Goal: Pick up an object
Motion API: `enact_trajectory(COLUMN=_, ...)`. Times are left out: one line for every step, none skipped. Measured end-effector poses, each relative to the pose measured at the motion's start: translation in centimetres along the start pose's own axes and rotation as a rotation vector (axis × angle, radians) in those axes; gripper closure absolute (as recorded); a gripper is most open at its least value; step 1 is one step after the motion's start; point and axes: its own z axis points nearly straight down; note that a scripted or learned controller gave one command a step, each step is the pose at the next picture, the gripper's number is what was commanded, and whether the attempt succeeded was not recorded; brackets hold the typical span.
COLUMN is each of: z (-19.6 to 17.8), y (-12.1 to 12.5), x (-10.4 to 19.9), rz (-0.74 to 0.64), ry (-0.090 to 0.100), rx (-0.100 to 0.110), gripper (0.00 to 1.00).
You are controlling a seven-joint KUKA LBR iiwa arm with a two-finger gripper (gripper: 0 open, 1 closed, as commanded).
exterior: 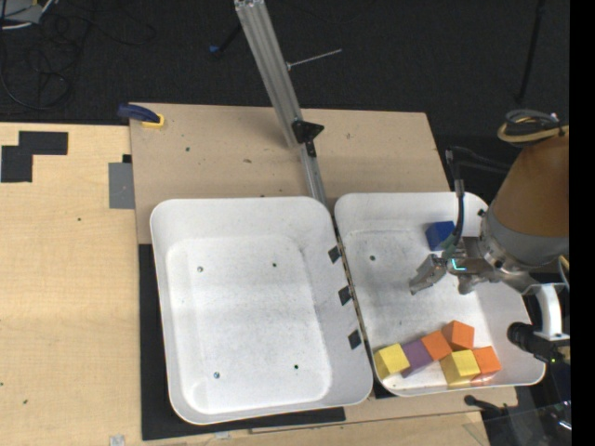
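Blue block (440,234) sits at 12 o'clock of your tool (444,275), fingers spread and gripping nothing: approach step, so descend and close next.

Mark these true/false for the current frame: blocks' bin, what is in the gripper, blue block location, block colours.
1. All the blocks lie in the right bin. True.
2. The gripper holds a yellow block. False: nothing shows between its fingers; the yellow blocks lie at the bin's near edge.
3. The blue block sits apart from the cluster, toward the bin's far side. True.
4. The orange blocks are in the left bin. False: they sit in the right bin's near corner.
5. A purple block lies beside a yellow one. True.
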Motion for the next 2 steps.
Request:
enact_trajectory(z=5.9, y=-0.3, x=1.0, rz=-0.002, ry=0.002, rx=0.007, gripper=0.0)
enact_trajectory(z=10.9, y=-0.2, x=1.0, rz=-0.001, ry=0.0, rx=-0.002, gripper=0.0)
